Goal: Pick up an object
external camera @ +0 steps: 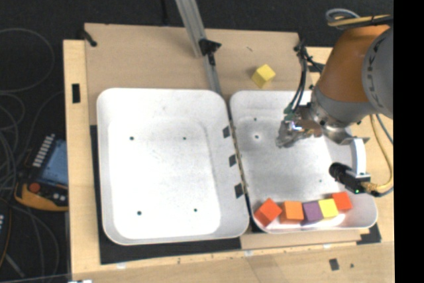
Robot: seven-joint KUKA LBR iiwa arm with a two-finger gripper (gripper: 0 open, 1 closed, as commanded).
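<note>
I see the tool over the right bin, grip state unclear; blocks lie well below it.

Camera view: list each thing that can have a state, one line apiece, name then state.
gripper: over the right bin, above its bare floor, nothing seen held.
right bin: holds five blocks in a row along its near wall.
red block: left end of the row, turned askew.
yellow block on the bench: outside both bins, behind the right one.
left bin: lying flat beside the right bin.
</note>
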